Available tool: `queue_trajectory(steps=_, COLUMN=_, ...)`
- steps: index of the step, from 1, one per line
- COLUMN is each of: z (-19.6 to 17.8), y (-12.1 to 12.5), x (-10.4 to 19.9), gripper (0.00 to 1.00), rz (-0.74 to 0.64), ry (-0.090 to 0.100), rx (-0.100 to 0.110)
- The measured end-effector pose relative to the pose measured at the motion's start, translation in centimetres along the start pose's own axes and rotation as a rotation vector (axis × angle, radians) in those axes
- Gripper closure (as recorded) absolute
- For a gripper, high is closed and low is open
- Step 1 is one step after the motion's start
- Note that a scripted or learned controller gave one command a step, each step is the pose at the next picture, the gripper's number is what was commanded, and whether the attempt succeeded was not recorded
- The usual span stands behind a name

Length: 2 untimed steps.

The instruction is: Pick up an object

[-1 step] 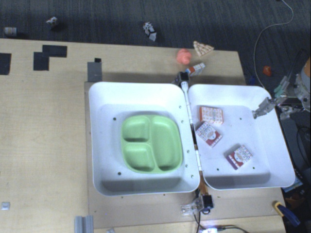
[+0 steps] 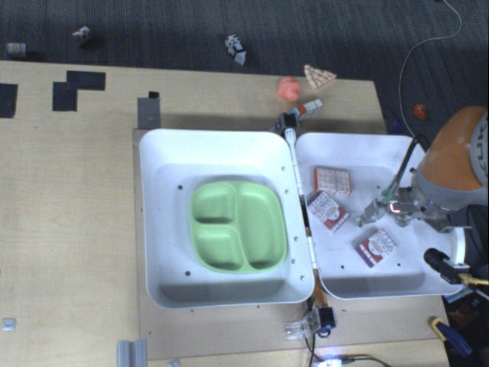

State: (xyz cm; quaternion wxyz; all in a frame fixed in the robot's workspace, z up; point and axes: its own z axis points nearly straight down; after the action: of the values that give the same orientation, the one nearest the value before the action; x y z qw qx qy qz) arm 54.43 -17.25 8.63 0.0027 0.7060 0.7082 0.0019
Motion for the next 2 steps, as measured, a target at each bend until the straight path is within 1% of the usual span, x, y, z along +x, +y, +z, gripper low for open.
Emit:
queue_trajectory(steps=1, z=-1.20, y=0.23, x=-0.01, gripper=1.00, rz=-0.001, ry=-0.002, rx=-0.007)
queue_trajectory(steps=2, z=-1.19, y=0.22, x=-0.01, gripper=0.00, rz=-0.001, ry=-0.002, rx=-0.006)
